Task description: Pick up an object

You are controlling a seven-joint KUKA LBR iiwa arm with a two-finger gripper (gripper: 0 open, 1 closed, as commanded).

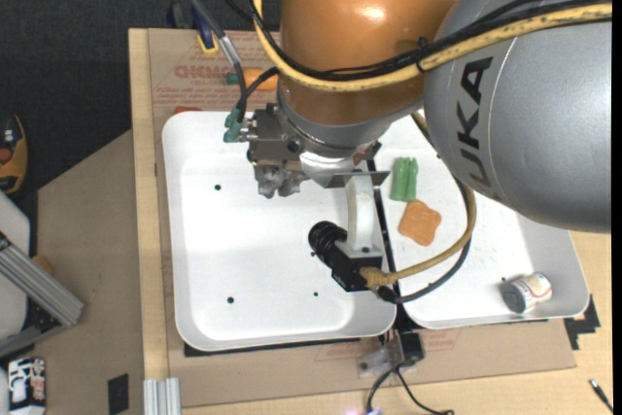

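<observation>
My gripper [278,178] hangs below the big orange wrist band [355,15], over the back middle of the left bin [209,306]; nothing shows under it but white floor. In the right bin [466,306] lie a green block [403,178], an orange piece [420,223] just in front of it, and a small silver-white cylinder [526,292] near the front right corner. The arm covers the rear part of the right bin.
A black cable-fed part [336,256] of the arm hangs over the divide between the bins. A yellow cable loops round it. The bins sit on a cardboard-covered bench [146,209]; a blue-and-yellow tool [206,26] lies at the back.
</observation>
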